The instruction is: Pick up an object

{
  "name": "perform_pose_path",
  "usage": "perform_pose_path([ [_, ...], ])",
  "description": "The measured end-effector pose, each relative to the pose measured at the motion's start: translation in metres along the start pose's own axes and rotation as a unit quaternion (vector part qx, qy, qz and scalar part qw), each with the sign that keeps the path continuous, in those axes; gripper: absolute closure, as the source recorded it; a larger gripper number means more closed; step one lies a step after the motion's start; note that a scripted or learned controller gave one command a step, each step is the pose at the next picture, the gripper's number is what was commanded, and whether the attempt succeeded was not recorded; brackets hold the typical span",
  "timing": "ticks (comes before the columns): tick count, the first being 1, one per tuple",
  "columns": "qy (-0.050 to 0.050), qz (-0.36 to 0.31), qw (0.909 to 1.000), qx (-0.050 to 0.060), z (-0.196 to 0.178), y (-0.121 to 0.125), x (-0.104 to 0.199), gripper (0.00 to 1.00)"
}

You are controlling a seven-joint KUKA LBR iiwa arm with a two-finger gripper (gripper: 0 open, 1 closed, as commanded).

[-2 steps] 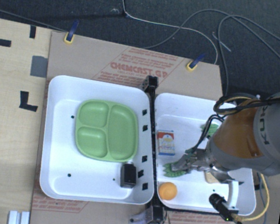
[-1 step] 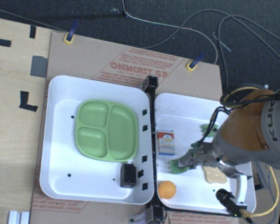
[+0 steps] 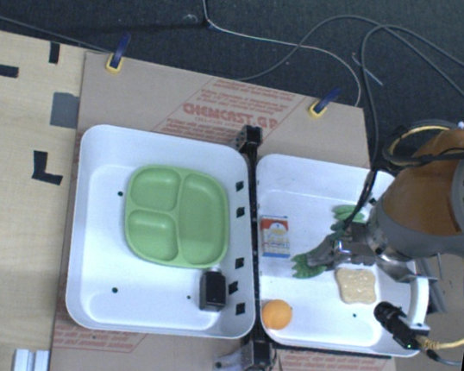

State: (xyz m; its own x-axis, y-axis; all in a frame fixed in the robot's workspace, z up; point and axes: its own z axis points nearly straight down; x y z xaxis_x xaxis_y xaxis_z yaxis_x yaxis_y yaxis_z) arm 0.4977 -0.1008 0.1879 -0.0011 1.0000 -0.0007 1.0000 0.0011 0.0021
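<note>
- Green leafy object [image 3: 314, 263] lay in the right bin [image 3: 304, 336], middle right of the frame, and your tool [image 3: 332, 250] sat right over it; you could judge it the likeliest target, since the tool was nearest to it.
- Whether anything sat between the tool's tips you could not tell, nor whether they were spread or pressed together; the wrist hid them.
- Around it, loosely scattered and flat on the bin floor as if dropped for picking, you had a small red and white carton [image 3: 275, 236] just left, a toast-shaped piece [image 3: 356, 285] just right, and an orange ball [image 3: 277, 314] lower down near the bin's front wall.
- Your left bin [image 3: 90, 228] held a green divided plate [image 3: 179, 217] and a small black block [image 3: 213, 291], well apart from the tool.
- Your arm [image 3: 426, 202] reached in from the frame's right, its orange band high, wrist bent down and leftward into the right bin on the counter [image 3: 0, 213].
</note>
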Motion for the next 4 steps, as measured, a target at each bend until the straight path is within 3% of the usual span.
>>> perform_pose_path([
  [1, 0.0, 0.0, 1.0, -0.001, -0.05, 0.001, 0.0, 1.0],
  [3, 0.001, -0.003, 1.0, 0.002, -0.055, 0.023, 0.103, 1.0],
  [4, 0.001, -0.003, 1.0, 0.002, -0.046, 0.054, 0.154, 1.0],
])
